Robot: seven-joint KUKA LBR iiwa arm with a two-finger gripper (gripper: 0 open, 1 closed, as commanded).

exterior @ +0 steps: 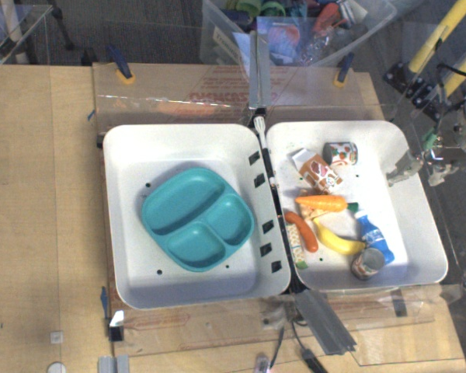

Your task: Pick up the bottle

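**Bottle lies in the right bin**

Bottle [372, 236], blue-labelled, lies in the right bin [419, 208], just right of the banana [338, 241] and below the carrot [321, 203]. Gripper [408, 167] hovers at the bin's right rim, well apart; whether it is parted, I cannot tell.
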